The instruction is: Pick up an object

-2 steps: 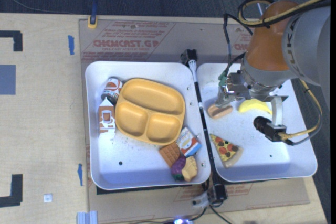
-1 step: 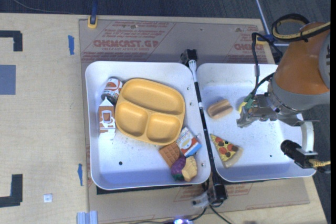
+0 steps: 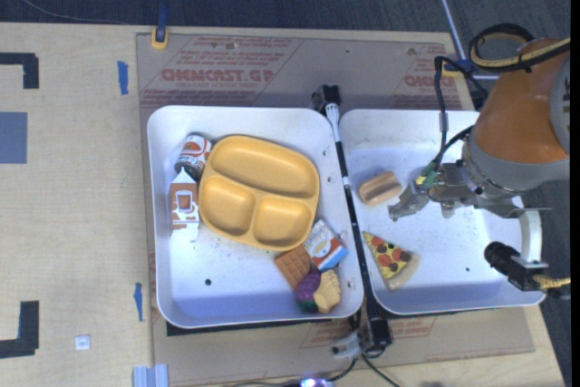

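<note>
- Looking down from the camera view, the gripper (image 3: 410,202) is seen low in the right bin (image 3: 453,290); whether it is open or closed cannot be told, and nothing is seen held.
- The hot dog (image 3: 379,188) lies just left of it, long axis running left-right; the pizza slice (image 3: 391,257) lies below, nearer the front wall.

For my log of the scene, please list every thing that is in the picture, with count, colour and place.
bins: 2, white, side by side on the bench
tray: 1, yellow, three compartments, left bin
can: 1, dark and white, left bin, far-left corner
carton: 1, white and orange, left bin, left of tray
toy foods: small pile, mixed colours, left bin, near-right corner
hot dog: 1, tan, right bin
pizza slice: 1, yellow and red, right bin
arm: 1, grey and orange, over right bin
gripper: 1, grey, right of hot dog
</note>
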`<state>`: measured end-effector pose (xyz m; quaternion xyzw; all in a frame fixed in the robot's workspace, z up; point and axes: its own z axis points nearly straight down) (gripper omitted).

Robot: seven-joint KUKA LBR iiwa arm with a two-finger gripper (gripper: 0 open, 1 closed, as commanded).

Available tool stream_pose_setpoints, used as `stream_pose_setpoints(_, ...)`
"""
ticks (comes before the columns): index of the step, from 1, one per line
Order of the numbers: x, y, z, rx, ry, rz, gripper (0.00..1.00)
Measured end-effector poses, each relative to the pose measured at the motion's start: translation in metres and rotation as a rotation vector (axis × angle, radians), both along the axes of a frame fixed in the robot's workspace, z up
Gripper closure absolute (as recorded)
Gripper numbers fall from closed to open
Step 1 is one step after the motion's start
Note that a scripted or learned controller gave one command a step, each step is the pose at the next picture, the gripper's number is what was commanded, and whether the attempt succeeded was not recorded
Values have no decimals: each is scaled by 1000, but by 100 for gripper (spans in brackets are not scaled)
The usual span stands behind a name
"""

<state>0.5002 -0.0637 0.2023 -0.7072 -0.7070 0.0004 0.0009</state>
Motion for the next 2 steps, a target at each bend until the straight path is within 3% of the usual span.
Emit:
stream_pose_setpoints(1, -7, -41, -106, -2, -8, 0, 0)
stream_pose_setpoints(2, -15, -33, -112, -9, -22, -3, 0)
